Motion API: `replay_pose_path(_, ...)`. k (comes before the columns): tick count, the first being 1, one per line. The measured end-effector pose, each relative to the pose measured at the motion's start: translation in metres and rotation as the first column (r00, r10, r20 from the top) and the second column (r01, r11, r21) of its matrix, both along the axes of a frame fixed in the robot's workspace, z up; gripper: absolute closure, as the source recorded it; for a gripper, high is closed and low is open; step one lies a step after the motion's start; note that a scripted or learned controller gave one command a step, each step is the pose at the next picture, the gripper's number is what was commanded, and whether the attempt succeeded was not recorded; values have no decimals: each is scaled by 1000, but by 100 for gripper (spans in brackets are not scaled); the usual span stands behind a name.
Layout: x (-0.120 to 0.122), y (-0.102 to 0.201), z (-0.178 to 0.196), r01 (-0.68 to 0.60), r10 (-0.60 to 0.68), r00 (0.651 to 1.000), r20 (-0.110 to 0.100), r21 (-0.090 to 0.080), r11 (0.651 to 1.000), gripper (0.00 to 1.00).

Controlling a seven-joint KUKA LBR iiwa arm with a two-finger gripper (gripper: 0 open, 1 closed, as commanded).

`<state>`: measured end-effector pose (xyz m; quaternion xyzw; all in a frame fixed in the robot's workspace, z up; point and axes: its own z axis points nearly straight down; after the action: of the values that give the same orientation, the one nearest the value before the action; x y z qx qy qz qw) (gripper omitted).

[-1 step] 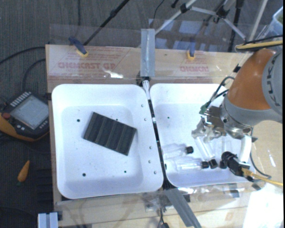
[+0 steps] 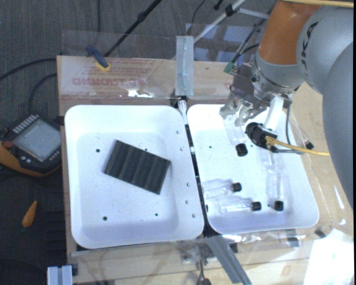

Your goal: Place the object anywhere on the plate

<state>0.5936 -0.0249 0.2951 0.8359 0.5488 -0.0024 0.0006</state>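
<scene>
Four clear vials with black caps lie in the right bin (image 2: 296, 215); one vial (image 2: 234, 136) sits between the gripper's (image 2: 237, 121) narrowly parted fingers. The dark ribbed rectangular plate (image 2: 136, 166) lies flat in the left bin (image 2: 83, 218).

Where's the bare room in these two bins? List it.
Left bin: bare floor rings the dark ribbed plate, widest along the near wall. Right bin: bare between the divider and the tool. Crowded: the clear vials near front, and under the tool.
</scene>
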Motion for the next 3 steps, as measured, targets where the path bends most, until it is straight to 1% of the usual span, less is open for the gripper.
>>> replay_pose_path(1, 23, 82, -52, -177, 177, 984, -1, 2, 984, 100)
replay_pose_path(2, 56, 138, -45, -525, 525, 851, 0, 2, 851, 100)
replay_pose_path(3, 74, 220, -69, -718, 718, 696, 2, 3, 696, 100)
